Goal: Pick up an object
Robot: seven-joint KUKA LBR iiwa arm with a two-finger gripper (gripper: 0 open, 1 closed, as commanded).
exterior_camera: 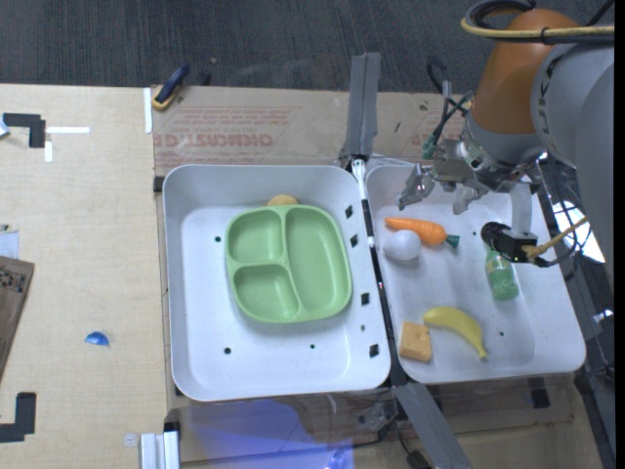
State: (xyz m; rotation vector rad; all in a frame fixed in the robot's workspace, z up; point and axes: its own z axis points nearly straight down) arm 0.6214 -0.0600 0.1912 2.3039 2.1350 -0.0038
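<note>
- I work in a robotics lab: two shallow white plastic bins (186,291) sit side by side on my pale wooden desk (78,262).
- Toy plastic food, like a yellow banana (459,327), fills one bin.

Dark grey carpet floor (195,18) along the top. Pale wood bench (78,262) on the left, with black corner marks (26,127) and a small blue bit (96,339). Brown cardboard sheet (244,130) with red letters behind the bins. Soft blue glow (264,438) down at the bottom edge.
</note>
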